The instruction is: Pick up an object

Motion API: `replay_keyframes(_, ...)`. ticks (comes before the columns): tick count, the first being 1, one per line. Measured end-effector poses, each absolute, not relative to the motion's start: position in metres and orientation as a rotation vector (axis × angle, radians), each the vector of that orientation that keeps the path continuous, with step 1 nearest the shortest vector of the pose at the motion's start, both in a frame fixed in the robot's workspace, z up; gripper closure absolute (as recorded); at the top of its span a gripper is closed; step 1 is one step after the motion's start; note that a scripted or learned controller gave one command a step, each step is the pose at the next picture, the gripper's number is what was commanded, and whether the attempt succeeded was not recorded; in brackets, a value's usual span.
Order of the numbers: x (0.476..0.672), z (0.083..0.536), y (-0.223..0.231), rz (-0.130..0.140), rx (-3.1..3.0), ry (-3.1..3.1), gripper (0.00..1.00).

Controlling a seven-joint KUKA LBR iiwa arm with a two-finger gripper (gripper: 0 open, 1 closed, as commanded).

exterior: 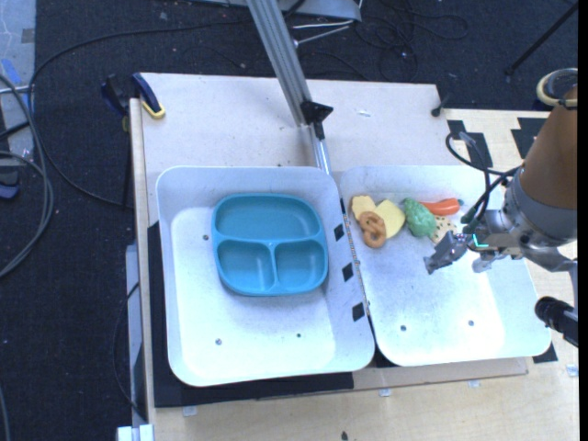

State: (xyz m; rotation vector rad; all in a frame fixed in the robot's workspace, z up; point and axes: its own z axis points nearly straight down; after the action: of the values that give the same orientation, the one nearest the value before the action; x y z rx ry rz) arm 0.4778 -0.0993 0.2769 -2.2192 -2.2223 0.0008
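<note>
From above, the desk (386, 99) carries two shallow white bins side by side. The left bin (184, 338) holds a blue divided tray (271, 244) with one long compartment across its far side and two smaller ones on the near side; nothing can be seen lying in any of them. The tray sits a little toward the far half of that bin, with bare white floor around it.

The right bin (441, 338) holds a small cluster of toy food along its far edge. A yellow piece (390, 215) lies nearest the divide between the bins, with a brown pretzel (373, 229) resting against its near-left side. Just right of these is a green piece (421, 220), and touching its far-right side an orange carrot-like piece (444, 206).

The arm (551, 182) reaches in from the right over the right bin. Its gripper (445, 252) hangs just near-right of the green piece, close to the cluster. How far it is spread I cannot tell at this angle, and nothing is seen held in it. A slanted metal pole (280, 49) crosses the far side of the desk.
</note>
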Motion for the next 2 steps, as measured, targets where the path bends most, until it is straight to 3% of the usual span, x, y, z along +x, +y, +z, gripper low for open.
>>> replay_keyframes(1,0.478,0.277,-0.099,0.0,-2.219,-2.223,0.0)
replay_keyframes(2,0.482,0.214,-0.099,0.006,-2.219,-2.216,0.0)
